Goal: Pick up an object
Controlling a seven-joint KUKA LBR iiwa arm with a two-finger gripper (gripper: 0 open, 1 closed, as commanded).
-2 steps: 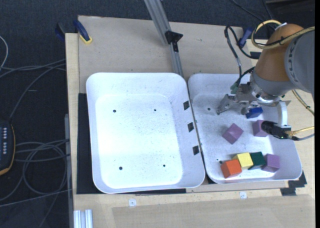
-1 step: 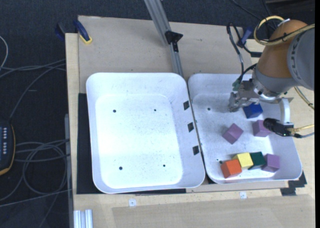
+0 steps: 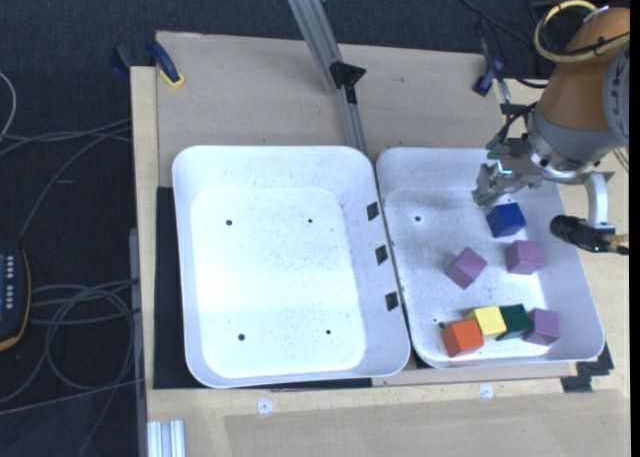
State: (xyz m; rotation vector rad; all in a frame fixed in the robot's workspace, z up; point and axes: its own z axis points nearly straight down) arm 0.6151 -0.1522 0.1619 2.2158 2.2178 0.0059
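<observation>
Several small cubes lie in the right bin (image 3: 425,245). A blue cube (image 3: 506,219) sits near the bin's far right. Two purple cubes (image 3: 466,267) (image 3: 523,257) rest mid-bin. Along the near rim stand an orange cube (image 3: 462,337), a yellow cube (image 3: 490,321), a green cube (image 3: 515,319) and a third purple cube (image 3: 545,325). My gripper (image 3: 494,188) hangs low over the right bin, just beyond and left of the blue cube, close to its top edge. Whether it touches the cube is unclear.
The left bin (image 3: 270,265) sits beside the right one, with black clips (image 3: 381,253) at the shared rim. A slanted metal pole (image 3: 318,30) crosses the bench's far side. Blue clamps (image 3: 166,63) (image 3: 489,75) grip the bench corners.
</observation>
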